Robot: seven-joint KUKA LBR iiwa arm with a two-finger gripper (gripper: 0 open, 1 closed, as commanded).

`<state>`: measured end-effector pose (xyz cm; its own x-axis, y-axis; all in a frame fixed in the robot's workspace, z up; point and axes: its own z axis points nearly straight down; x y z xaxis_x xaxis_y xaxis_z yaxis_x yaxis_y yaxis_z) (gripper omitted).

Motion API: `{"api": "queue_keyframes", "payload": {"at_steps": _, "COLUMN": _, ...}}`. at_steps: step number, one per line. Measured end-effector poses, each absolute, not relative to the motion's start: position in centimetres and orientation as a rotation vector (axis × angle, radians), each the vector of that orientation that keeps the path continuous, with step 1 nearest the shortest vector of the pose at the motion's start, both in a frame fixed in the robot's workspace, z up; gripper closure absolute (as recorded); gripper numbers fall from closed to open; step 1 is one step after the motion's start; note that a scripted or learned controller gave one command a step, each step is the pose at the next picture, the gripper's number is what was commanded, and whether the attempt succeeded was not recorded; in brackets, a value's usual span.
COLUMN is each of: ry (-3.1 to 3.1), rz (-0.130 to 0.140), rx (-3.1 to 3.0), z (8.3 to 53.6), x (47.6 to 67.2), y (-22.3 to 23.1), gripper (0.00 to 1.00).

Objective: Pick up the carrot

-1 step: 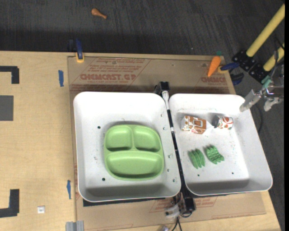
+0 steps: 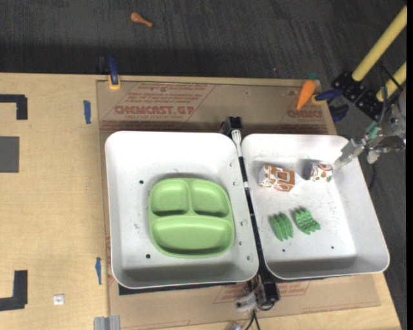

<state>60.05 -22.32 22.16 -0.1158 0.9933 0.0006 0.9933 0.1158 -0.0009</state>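
The carrot (image 2: 306,95) is small and orange with a green top. It lies outside the bins on the brown board behind the right bin (image 2: 361,248), close to a blue clamp (image 2: 327,96). My gripper (image 2: 353,149) reaches in from the right edge over the right bin's back right corner. It is well to the right of the carrot and nearer the camera, next to a small red-and-white can (image 2: 321,172). Nothing shows between the gripper and the carrot.
The right bin also holds a patterned orange-and-white box (image 2: 278,178) and two green ridged pieces (image 2: 294,223). A green divided plate (image 2: 191,216) fills the left bin (image 2: 122,193). A yellow pole (image 2: 381,42) slants at top right. A small orange object (image 2: 141,19) lies on the dark floor.
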Motion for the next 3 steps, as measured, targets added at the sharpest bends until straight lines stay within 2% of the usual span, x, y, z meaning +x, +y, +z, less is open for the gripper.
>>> {"api": "queue_keyframes", "payload": {"at_steps": 1, "ry": -2.180, "rz": 0.000, "rx": -2.259, "z": 22.2, "x": 55.1, "y": -16.5, "gripper": 0.00}}
{"api": "queue_keyframes", "payload": {"at_steps": 2, "ry": -2.198, "rz": 0.000, "rx": -2.245, "z": 14.8, "x": 51.7, "y": -21.6, "gripper": 0.00}}
{"api": "queue_keyframes", "payload": {"at_steps": 3, "ry": -1.874, "rz": 0.002, "rx": -2.516, "z": 13.1, "x": 48.3, "y": -14.8, "gripper": 0.00}}
